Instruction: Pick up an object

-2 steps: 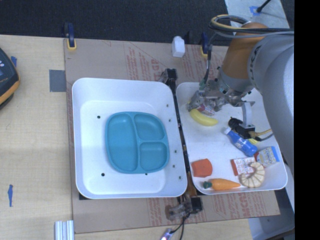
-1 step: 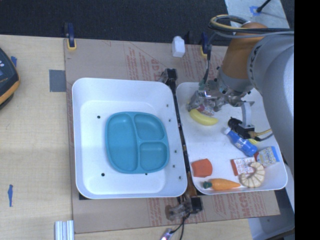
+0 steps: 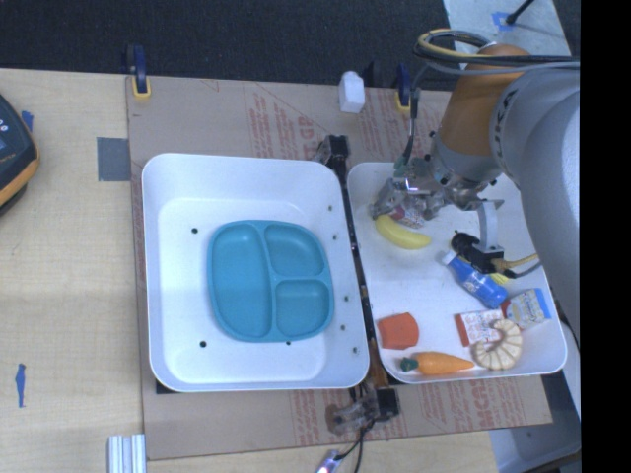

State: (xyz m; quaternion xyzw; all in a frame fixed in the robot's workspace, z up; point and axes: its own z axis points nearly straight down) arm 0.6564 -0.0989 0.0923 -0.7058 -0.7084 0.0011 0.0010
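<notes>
Left bin holds a blue divided plate; right bin holds a curved yellow banana at 11 o'clock, beneath the gripper, grip state unclear.

From where I stand, nothing here can truly be read. The brown cardboard sheet under the bins carries faded red printing, at about twelve o'clock above the left bin and again along the strip near six o'clock, but the letters are too faint to make out. A small packet at about four o'clock in the right bin shows red marks, too small to read.
</notes>
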